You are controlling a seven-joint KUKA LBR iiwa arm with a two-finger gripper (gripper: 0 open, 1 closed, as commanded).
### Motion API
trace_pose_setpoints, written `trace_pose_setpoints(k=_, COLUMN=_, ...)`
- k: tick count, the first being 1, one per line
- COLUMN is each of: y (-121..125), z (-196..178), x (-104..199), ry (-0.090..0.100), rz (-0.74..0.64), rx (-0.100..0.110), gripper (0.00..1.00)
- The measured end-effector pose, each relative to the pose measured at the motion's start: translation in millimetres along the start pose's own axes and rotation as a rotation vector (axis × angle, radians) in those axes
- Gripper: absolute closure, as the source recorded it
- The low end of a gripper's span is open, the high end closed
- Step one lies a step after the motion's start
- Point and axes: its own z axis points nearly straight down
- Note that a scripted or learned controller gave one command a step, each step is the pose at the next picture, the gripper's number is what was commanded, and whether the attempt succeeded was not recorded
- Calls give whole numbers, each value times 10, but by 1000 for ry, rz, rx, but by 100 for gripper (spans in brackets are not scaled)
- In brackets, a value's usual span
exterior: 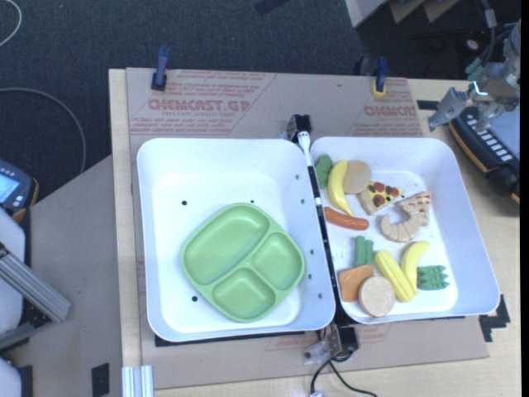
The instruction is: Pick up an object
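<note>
Gripper (453,110) at far right, off the bins; can't tell its state. Green tray (242,260) in left bin (161,222), toy food in right bin (463,222).

One camera is watching my bench from above, looking down at a slant and standing far enough back to be taking in both bins whole, the left bin (157,222) and the right bin (463,222), with dark floor showing past the bench's far edge. It is facing so that I am reaching in from its right.
</note>
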Motion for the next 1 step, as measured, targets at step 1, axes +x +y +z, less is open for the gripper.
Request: trace_pose_setpoints(k=1, y=40, z=1239, x=817, ry=5, rz=-6, rx=8, gripper=0)
